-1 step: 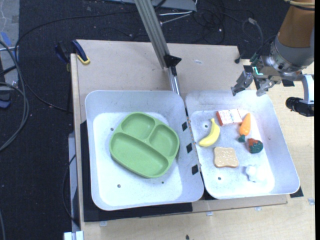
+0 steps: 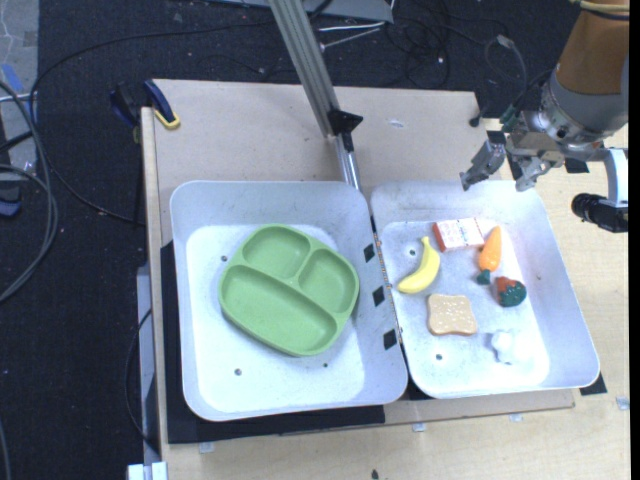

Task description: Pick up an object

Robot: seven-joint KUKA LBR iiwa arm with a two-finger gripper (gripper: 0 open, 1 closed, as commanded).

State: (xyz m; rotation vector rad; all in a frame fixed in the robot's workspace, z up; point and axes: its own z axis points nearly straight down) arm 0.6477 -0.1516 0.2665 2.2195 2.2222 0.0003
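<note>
The right bin (image 2: 560, 298) holds a banana (image 2: 421, 268), toast (image 2: 452, 315), carrot (image 2: 489, 249), red-and-white box (image 2: 460, 234) and strawberry (image 2: 510, 292); a green divided plate (image 2: 290, 290) fills the left bin (image 2: 200, 268). The gripper (image 2: 505, 165) hangs above the right bin's far edge, fingers spread apart and holding nothing. A small white item (image 2: 502, 345) near the toast is hard to identify

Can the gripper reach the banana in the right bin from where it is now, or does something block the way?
Probably yes. The gripper hangs open above the far edge of the right bin. The banana lies uncovered, apart from the carton and the toast, so nothing seems to block a descent.
</note>
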